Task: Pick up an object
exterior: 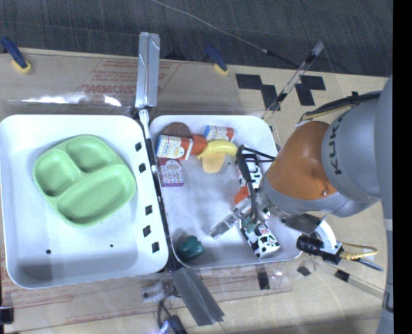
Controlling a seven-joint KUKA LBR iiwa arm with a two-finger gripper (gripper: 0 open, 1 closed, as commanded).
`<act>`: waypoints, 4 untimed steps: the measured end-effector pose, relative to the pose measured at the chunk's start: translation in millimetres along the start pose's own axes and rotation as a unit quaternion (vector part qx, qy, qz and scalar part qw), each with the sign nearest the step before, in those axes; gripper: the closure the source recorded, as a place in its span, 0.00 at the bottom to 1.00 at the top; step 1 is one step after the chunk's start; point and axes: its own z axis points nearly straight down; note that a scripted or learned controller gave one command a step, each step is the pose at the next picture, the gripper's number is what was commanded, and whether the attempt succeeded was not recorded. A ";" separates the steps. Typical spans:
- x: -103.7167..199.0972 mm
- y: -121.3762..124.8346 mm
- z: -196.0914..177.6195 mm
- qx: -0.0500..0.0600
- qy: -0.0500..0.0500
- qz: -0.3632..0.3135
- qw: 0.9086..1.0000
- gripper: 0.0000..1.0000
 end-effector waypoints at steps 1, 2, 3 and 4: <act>44.1 26.7 -1.8 -0.002 -0.005 -0.012 1.000 0.00; -30.5 -27.8 -0.9 0.000 -0.001 -0.082 0.997 0.00; -30.8 -25.1 -11.8 -0.002 -0.002 -0.085 0.996 1.00; 17.5 22.5 -116.9 -0.001 0.000 0.033 0.999 1.00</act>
